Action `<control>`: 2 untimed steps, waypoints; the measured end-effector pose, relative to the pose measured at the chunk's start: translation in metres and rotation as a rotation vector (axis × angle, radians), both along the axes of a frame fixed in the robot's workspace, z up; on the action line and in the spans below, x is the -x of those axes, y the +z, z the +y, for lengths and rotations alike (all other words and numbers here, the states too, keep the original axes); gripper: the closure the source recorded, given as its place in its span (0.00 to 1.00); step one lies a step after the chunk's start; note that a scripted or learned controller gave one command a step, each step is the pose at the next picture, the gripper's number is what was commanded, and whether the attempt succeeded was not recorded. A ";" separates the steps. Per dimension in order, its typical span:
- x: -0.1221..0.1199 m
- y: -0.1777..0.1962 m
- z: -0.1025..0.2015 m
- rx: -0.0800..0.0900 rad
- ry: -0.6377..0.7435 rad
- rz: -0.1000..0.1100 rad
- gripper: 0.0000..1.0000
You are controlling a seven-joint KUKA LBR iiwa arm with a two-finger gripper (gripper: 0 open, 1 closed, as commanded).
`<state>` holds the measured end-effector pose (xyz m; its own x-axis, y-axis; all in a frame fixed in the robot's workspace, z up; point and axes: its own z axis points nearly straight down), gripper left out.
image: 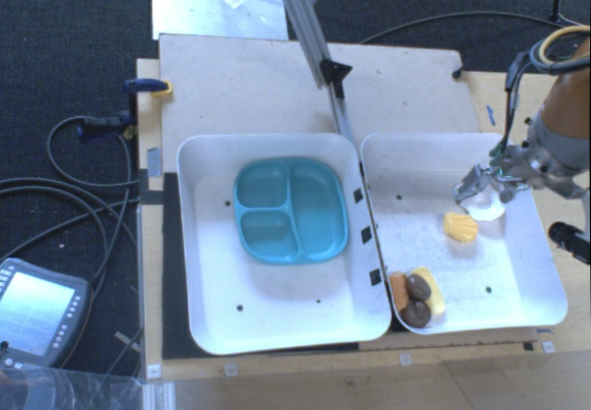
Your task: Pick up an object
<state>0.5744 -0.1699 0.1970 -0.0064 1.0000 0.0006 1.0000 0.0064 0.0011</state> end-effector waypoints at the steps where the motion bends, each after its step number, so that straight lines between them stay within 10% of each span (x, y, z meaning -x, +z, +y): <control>1: 0.000 0.000 0.000 0.000 -0.001 0.000 0.00; 2: 0.000 -0.049 0.010 0.000 0.001 0.004 0.00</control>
